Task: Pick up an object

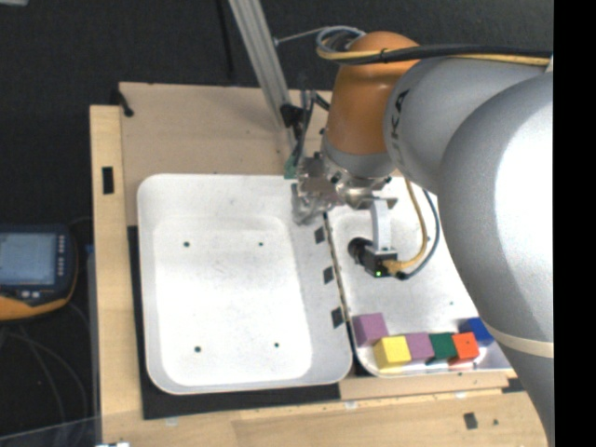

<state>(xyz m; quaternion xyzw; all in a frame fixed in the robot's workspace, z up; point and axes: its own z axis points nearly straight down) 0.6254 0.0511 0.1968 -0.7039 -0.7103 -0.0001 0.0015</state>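
Several small blocks lie along the near edge of the right bin [414, 291]: a purple block [370, 327], a yellow block [393, 350], a mauve block [419, 345], a green block [441, 346], an orange block [464, 346] and a blue block [475, 330]. My gripper [307, 203] hangs below the orange wrist band, over the far end of the divide between the two bins, well away from the blocks. I see nothing held in it.
The left bin [168, 250] is a bare white tray with four dark dots. A slanted metal rail [256, 45] rises behind the bins. A small screen device [33, 264] sits off the bench at the left. The grey arm covers the right bin's far and right side.
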